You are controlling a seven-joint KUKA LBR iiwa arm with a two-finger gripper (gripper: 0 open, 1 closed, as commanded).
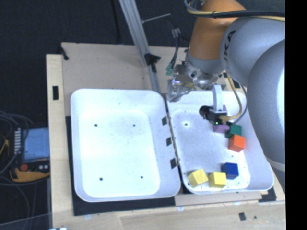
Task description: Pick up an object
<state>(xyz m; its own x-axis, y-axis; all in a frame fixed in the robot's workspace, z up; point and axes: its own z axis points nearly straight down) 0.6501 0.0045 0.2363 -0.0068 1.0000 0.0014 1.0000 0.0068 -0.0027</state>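
Observation:
Several small blocks lie in the right bin. A purple block, a green block and an orange block cluster near its right wall. A blue block and two yellow blocks sit along its front edge. My gripper hangs over the bin's far left corner, well away from all the blocks. Nothing shows in it.
The left bin lies beside the right one, sharing a divider edge. A slanted metal rail rises behind the bins close to the gripper. The arm's large grey body overhangs the right bin's right side. A blue box and cables sit off the bench's left.

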